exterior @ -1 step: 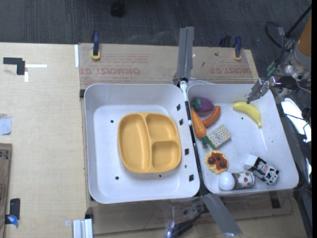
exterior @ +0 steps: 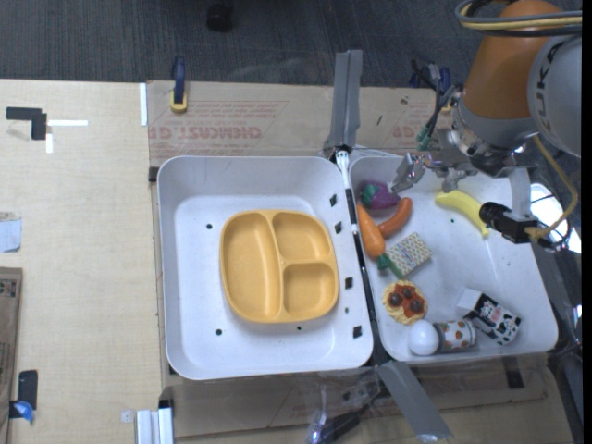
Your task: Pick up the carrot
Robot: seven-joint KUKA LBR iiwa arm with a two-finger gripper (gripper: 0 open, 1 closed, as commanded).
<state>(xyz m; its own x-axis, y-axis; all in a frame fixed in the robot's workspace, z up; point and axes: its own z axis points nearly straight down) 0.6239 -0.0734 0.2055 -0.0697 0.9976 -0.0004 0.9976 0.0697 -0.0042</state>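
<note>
The carrot [exterior: 371,233] lies untouched in the right bin [exterior: 518,294], hard against the bin's left wall, with a sausage [exterior: 395,217] just beside it. The gripper [exterior: 407,172] hovers near the bin's far left corner, above a purple toy [exterior: 376,194], fingers slightly apart and clamped on nothing. The pick is all to do: descend, close, lift.

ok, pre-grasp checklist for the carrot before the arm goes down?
1. Carrot visible in the right bin, at its left wall: ok.
2. Gripper over the carrot: not ok, it sits up and to the right, nearer the purple toy.
3. Gripper holding nothing: ok.
4. Room around the carrot: not ok, the sausage lies against it.
5. Finger opening: cannot tell.
</note>
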